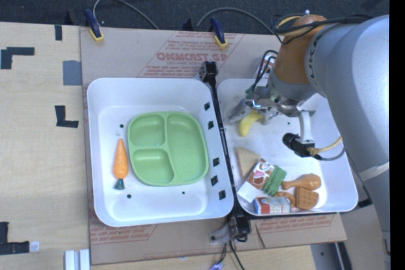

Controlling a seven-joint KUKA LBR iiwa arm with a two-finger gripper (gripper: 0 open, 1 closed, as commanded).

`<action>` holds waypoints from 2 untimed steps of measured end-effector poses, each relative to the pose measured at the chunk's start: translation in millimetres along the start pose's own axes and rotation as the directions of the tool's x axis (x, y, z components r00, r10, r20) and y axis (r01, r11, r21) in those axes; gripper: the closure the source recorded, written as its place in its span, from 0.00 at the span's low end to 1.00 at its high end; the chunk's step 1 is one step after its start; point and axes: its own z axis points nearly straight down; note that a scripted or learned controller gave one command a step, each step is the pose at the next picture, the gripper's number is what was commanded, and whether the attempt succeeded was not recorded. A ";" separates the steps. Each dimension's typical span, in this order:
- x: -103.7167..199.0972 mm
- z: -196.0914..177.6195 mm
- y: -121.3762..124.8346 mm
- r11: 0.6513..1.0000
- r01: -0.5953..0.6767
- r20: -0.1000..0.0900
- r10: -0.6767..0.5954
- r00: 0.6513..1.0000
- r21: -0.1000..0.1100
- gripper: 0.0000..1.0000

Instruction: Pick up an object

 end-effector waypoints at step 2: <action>3.3 0.9 27.8 1.000 -0.001 -0.001 0.001 1.000 0.002 0.00</action>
